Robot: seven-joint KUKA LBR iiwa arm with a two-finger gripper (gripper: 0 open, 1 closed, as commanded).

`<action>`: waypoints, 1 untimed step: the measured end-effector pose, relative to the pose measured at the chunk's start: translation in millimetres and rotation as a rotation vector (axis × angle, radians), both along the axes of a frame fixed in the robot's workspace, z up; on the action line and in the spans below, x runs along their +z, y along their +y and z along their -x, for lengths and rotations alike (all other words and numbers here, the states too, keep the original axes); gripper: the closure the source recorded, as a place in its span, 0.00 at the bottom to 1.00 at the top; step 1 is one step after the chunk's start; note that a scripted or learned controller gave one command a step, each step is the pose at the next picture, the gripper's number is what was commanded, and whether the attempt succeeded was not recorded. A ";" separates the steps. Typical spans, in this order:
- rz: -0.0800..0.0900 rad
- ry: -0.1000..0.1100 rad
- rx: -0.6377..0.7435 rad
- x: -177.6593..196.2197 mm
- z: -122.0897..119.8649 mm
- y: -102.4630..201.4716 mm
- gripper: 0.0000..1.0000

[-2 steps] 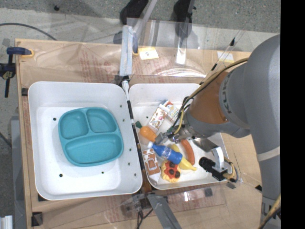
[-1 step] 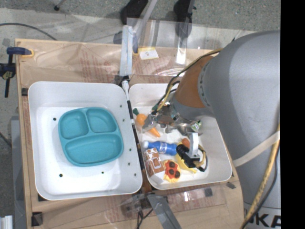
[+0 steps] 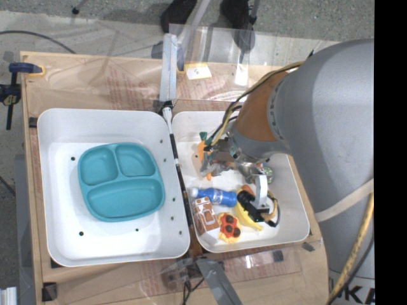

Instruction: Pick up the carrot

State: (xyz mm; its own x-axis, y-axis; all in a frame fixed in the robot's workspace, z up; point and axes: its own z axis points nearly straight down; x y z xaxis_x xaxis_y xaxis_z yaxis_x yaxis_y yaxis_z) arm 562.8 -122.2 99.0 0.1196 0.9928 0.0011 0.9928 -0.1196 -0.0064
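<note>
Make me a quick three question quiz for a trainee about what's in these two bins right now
1. True or false: the teal divided plate lies in the left bin.
2. Which bin is the pincer over? A) left B) right
3. Fill in: the blue bottle lies in the ____ bin.

Key: 1 true. 2 B, it is low in the right bin, by the orange carrot. 3 right.

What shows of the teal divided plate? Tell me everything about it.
The teal divided plate lies flat in the left bin, near its middle. It looks like smooth plastic, rounded at the corners, with three compartments: two smaller ones along the far side and one wide one along the near side. Only the bin's floor touches it.
</note>
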 end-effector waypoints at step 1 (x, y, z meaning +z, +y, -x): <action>0.001 0.010 -0.130 85.0 -68.0 43.7 1.00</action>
